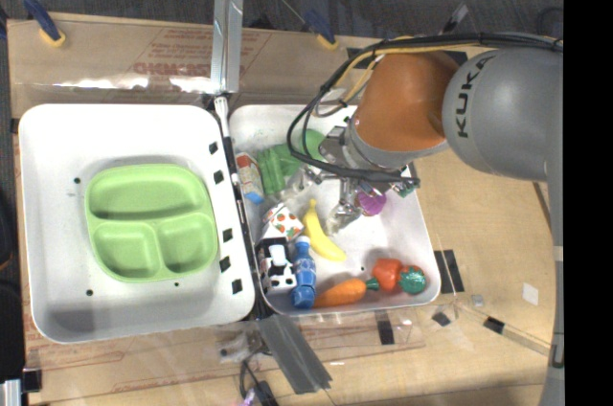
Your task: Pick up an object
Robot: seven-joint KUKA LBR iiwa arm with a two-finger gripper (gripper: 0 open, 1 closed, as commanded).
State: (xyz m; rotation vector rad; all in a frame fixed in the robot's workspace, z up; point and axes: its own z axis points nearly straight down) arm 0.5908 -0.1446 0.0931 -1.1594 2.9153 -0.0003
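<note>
Two white bins sit side by side on the bench. In the right bin (pixel 421 232) a yellow banana (pixel 324 236) lies lengthwise, its long axis running top to bottom, its tip pointing up. The pincer (pixel 350 208) hovers just beside it, fingers apart, gripping nothing.
</note>
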